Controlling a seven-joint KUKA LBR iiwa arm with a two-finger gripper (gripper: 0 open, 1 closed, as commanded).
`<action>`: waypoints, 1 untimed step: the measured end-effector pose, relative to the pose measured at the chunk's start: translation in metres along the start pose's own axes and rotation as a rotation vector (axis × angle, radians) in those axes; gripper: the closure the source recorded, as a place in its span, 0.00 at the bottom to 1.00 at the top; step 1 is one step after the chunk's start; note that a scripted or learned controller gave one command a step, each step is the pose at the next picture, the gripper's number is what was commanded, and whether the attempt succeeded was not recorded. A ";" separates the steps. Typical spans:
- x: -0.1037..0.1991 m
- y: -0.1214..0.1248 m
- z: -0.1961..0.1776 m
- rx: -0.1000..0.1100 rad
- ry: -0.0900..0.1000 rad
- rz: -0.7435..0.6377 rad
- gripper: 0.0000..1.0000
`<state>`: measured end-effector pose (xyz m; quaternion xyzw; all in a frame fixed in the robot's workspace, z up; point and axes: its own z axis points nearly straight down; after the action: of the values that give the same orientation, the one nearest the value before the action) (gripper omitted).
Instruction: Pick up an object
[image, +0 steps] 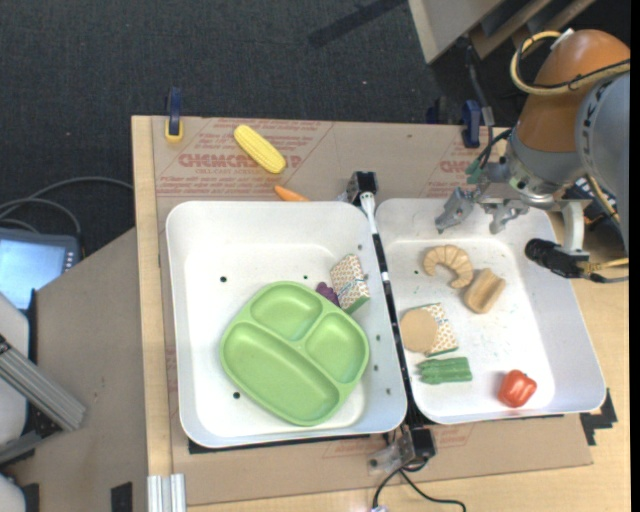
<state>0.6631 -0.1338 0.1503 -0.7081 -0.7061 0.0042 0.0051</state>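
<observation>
— Where's your end effector (481, 209)?

— Above the right white bin's (560, 330) far edge, fingers spread, gripping nothing.

— Nearest thing to pick?

— The tan curved croissant (447, 262) lies in that bin, just below my end effector, beside a brown bread chunk (484, 291).

dark carpet (150, 50) spreads behind a pale wooden bench (100, 350) topped with printed cardboard (330, 150), a blue clamp (174, 102) gripping its back edge, cables (60, 190) trailing left.
</observation>
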 end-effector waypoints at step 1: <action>-0.044 -0.055 0.071 -0.004 0.000 0.003 0.00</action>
<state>0.6074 -0.1777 0.0799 -0.7093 -0.7049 0.0029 0.0039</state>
